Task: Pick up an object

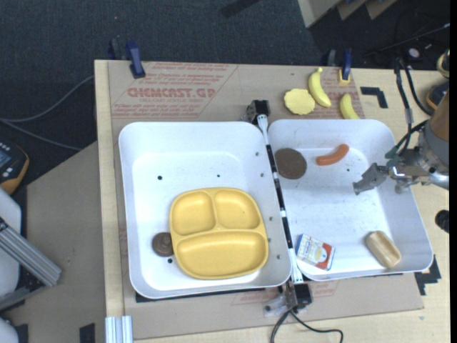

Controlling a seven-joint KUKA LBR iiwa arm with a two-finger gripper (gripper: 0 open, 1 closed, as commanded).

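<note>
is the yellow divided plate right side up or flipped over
Right side up. The yellow plate in the left bin shows its three hollow sections facing up, with nothing in them.

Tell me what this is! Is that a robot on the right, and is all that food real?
Yes, that is a robot arm reaching in from the right. At its tip is a pincer for picking things up. It holds nothing. One camera above the bench looks down at a slant. Two white bins sit side by side. The left bin holds a yellow plate with three sections and a small brown disc beside it. The right bin holds a sausage, a brown patty, a bread roll and a small packet. Behind the bins lie two bananas and a yellow chip. They look like toy food.
</note>
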